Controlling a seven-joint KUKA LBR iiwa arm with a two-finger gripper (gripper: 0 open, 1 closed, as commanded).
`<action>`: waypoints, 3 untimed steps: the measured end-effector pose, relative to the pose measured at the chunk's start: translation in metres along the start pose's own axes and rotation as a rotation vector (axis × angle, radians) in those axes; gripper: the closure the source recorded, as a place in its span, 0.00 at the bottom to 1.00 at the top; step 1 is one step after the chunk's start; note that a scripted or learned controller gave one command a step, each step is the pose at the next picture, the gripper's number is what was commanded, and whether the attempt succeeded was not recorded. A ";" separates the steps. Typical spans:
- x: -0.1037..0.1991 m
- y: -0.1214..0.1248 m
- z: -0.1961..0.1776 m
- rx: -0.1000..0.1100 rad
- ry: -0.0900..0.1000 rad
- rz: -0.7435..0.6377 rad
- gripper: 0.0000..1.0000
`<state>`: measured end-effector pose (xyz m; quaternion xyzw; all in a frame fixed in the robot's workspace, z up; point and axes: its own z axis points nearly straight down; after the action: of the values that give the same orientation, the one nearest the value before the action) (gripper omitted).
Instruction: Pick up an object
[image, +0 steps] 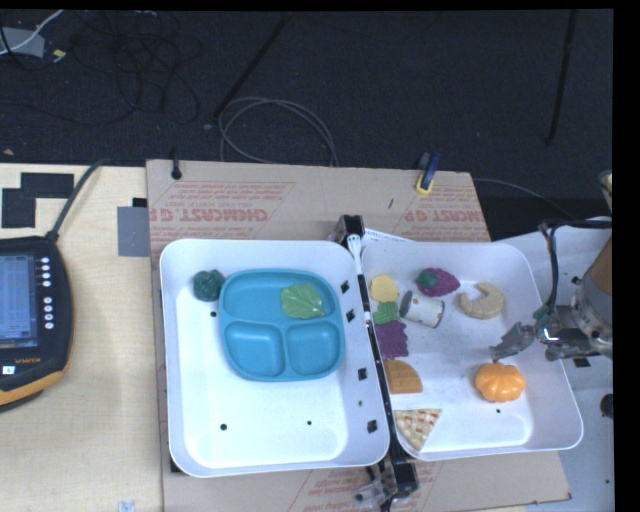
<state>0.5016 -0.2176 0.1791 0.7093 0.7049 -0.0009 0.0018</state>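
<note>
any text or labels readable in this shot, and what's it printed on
Red print along the top of the cardboard sheet under the bins: upside down and blurred; no word can be made out for sure.
More red print on the same cardboard at the bottom edge: too small to read.
Screen and buttons of the handheld controller at left: too blurred to read.

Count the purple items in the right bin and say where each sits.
2. The purple grapes lie near the back of the right bin; a darker purple piece lies by the divider. Others may be hidden.
</note>
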 end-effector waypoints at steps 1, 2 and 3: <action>0.033 -0.013 0.095 0.006 0.006 -0.003 0.00; 0.030 -0.011 0.080 0.002 0.006 0.003 1.00; 0.100 0.037 0.090 -0.002 0.004 -0.012 1.00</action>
<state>0.5395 -0.1179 0.0891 0.7051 0.7091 0.0012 0.0012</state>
